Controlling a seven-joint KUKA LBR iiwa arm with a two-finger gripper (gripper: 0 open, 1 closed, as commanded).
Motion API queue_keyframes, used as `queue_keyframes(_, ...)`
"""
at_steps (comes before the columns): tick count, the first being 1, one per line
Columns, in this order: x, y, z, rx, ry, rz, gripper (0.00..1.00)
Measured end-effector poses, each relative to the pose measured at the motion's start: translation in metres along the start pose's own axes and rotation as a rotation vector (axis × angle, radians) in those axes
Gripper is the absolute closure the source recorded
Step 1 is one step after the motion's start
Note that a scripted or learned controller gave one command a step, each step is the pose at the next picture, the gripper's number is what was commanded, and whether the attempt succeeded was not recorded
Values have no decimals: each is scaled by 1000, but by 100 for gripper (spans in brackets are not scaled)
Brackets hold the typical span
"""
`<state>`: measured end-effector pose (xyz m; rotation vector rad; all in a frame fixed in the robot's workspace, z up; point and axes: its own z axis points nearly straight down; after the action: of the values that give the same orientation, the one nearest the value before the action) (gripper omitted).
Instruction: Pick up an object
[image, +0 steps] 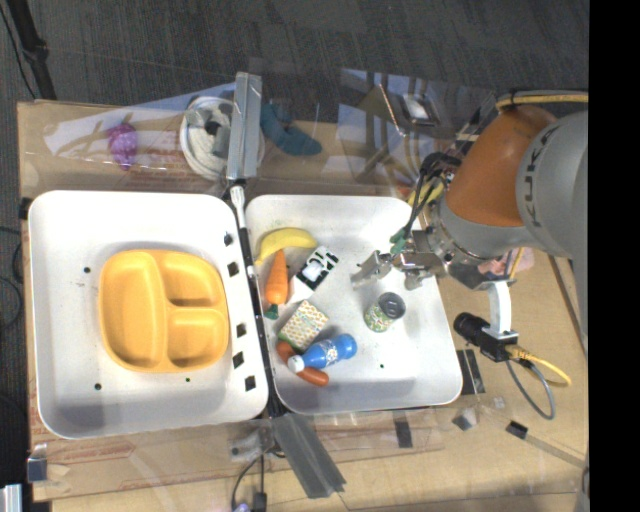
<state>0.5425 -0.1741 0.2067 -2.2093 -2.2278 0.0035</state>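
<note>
My gripper (388, 266) hangs over the right bin (430, 370), near its right side, with nothing visibly held in it. A small round can (383, 312) stands just below it in the view. Left of the gripper lies a black-and-white box (318, 268). Along the bin's left side are a banana (285, 240), a carrot (277, 281), a patterned cube (303, 323), a blue bottle (329, 352) and a small red piece (314, 377).
The left bin (60, 400) holds a yellow divided tray (165, 307). Behind the bins on the bench lie a purple toy (123, 143), a white coil (207, 135) and a teal object (290, 137). A divider (245, 300) separates the bins.
</note>
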Motion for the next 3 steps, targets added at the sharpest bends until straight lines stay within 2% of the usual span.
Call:
queue_keyframes(1, -16, 3, 97, -2, 0, -10, 0)
queue_keyframes(2, -2, 7, 115, 1, 0, -20, 0)
queue_keyframes(3, -1, 7, 106, 2, 0, -23, 100)
